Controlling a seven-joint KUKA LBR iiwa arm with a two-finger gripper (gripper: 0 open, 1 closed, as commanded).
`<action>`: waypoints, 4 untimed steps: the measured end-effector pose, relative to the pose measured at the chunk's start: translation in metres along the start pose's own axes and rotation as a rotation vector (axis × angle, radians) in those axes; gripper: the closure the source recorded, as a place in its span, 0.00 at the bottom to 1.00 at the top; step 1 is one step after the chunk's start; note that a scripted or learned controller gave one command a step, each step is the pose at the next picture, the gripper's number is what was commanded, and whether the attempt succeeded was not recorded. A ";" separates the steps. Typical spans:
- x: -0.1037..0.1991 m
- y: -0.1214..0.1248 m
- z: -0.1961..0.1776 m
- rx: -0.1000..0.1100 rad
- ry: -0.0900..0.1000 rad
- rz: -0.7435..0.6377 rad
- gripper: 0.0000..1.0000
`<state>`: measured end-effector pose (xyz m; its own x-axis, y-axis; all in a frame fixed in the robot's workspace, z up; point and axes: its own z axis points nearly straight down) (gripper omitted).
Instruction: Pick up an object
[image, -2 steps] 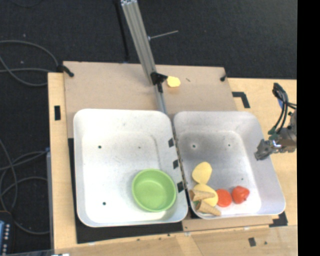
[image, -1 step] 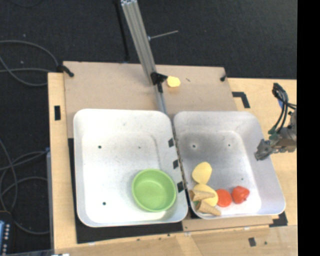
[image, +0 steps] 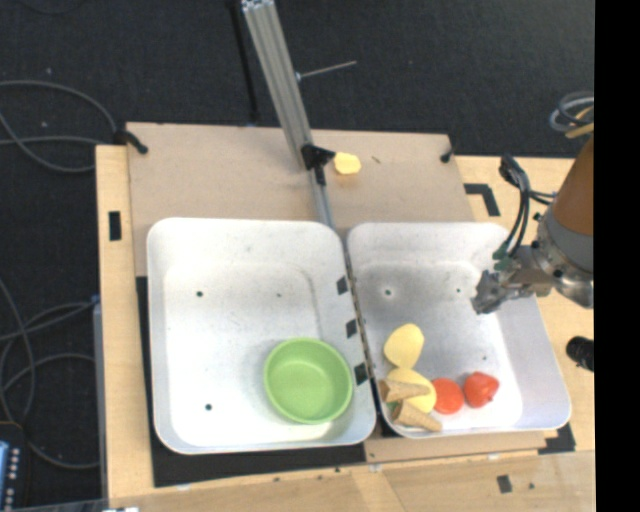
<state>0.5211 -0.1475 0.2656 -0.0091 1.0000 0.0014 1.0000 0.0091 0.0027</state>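
The right bin (image: 520, 395) holds a yellow rounded piece (image: 404, 344), tan wedge-shaped pieces (image: 408, 390), and two red pieces (image: 448, 397) (image: 481, 388) along its near edge. A green bowl (image: 308, 379) sits in the left bin (image: 200, 300) at its near right. My gripper (image: 490, 293) hangs over the right bin's right side, above and to the right of the yellow piece and apart from all objects. Nothing shows between its fingers.
A small yellow object (image: 347, 163) lies on the brown board behind the bins, beside a slanted metal post (image: 285, 90). Cables trail on the dark floor at the left. The arm's grey body and orange band stand at the right edge.
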 end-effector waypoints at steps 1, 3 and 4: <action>0.046 0.013 0.015 0.003 -0.002 0.003 1.00; 0.144 0.028 0.026 0.004 0.000 0.002 1.00; 0.192 0.040 0.016 0.001 0.001 0.000 1.00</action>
